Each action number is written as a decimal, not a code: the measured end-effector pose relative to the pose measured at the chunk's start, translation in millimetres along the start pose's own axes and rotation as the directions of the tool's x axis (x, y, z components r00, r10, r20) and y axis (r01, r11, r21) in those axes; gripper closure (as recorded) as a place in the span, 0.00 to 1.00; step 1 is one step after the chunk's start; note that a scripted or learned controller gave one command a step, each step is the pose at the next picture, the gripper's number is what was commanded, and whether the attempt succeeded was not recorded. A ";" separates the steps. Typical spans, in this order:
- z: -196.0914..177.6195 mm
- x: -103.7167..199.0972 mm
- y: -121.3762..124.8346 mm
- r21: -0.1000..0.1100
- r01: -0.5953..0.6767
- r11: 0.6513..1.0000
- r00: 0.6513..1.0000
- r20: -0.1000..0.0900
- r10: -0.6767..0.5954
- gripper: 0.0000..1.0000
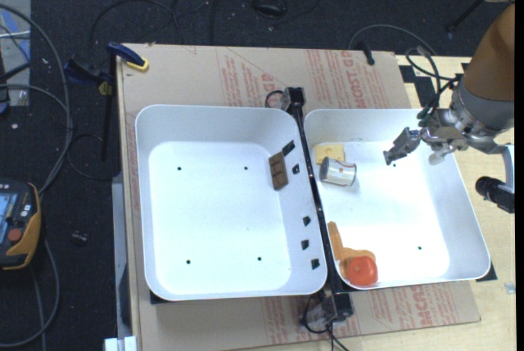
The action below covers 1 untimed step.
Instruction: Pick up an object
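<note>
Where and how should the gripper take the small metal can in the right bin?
Probably across the can's round sides at mid-length, coming from straight above. It lies on its side, open end towards the gripper, on the right bin's floor, with the yellow piece close behind, so keep fingers off that edge.

Both bins were plain white: the left bin (164,177) carried small black dots on its floor and a brown block (278,173) at its right edge, while the right bin (442,210) held a pale yellow piece (329,151) and a silvery grey cup (337,171) near its left edge. An orange-red object (359,266) lay in its near left corner, and the bench (205,75) was tan with red lettering, the arm (491,71) grey with an orange band
</note>
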State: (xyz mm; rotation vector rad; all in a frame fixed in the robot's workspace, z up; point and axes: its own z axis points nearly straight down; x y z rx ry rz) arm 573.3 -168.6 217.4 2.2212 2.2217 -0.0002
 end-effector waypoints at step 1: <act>4.9 -36.5 45.1 -0.001 -0.001 1.000 1.000 0.001 0.001 0.00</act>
